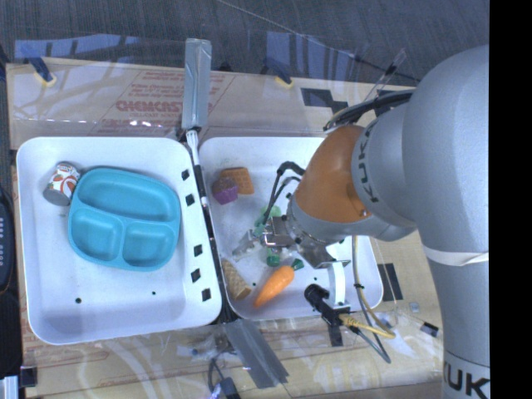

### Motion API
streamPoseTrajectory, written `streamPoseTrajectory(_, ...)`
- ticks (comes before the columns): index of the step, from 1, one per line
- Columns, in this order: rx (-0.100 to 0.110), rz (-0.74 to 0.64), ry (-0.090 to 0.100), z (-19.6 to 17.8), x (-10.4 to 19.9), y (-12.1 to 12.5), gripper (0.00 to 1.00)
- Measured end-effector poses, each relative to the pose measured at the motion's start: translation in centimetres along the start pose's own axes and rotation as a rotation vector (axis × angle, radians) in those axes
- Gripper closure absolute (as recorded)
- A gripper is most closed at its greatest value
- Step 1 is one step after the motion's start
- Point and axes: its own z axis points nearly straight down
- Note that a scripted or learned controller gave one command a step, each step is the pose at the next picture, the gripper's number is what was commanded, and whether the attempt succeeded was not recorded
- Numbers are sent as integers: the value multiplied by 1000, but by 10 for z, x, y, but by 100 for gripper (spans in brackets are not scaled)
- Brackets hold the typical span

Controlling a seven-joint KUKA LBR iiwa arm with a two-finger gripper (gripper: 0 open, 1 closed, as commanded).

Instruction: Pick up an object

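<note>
Two white bins side by side on a bench; left bin (41,306) bearing a blue tray (125,219) with three compartments, tilted a little, and a small round can (61,181) touching the tray's upper left corner, near the bin's top left wall.

Right bin (241,152) holding the rest; a brown block (238,179) near the top, a purple piece (224,191) touching its left side; a carrot (275,284) lying slantwise near the bottom wall, thick end up and to the right; a tan waffle-textured cone (235,278) just left of the carrot, close to the wall between the bins; small green bits (273,258) just above the carrot, partly hidden under the tool.

Grey arm (440,165) reaching in from the right, orange band (332,185) above the wrist, hanging over the right bin's middle; gripper (264,239) low in the bin, between the purple piece and the carrot, just beside the green bits; metal parts and cables crowded there, so cannot tell whether the fingers stand apart or together, nor whether anything sits between them; carrot, cone, block and purple piece all lying free on the bin floor, none lifted.

Clear plastic sheet and a grey taped strip (196,81) above the bins, running down to the seam between them.
</note>
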Motion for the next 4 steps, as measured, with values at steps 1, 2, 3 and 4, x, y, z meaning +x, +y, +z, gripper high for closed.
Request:
streamPoseTrajectory(1,-13,51,-1,11,-5,-29,0)
streamPoseTrajectory(2,-13,-133,-2,9,-7,54,0)
streamPoseTrajectory(3,-16,-350,-6,-29,-6,115,0)
streamPoseTrajectory(4,-12,-504,-6,8,-41,101,0)
